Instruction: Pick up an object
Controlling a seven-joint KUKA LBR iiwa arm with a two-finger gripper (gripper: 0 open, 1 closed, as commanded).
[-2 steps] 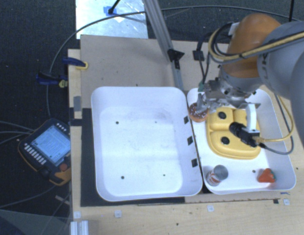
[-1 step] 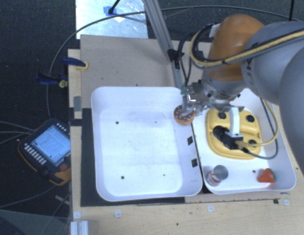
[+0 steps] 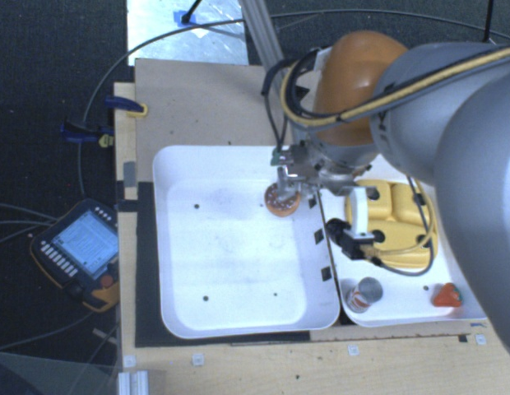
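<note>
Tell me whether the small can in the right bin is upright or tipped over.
Tipped over. The small can lies on its side near the front of the right bin, its round grey end facing the camera.

Small round donut-like object (image 3: 281,201), brown-orange with pale speckled top, in left bin near its right wall, upper part, directly under end effector; contact unclear. Yellow moulded toy (image 3: 396,220) flat in right bin. Small silver-topped cup (image 3: 363,293), tipped, near front-left corner of right bin. Red-orange strawberry-like piece (image 3: 446,295) at front right.
</note>
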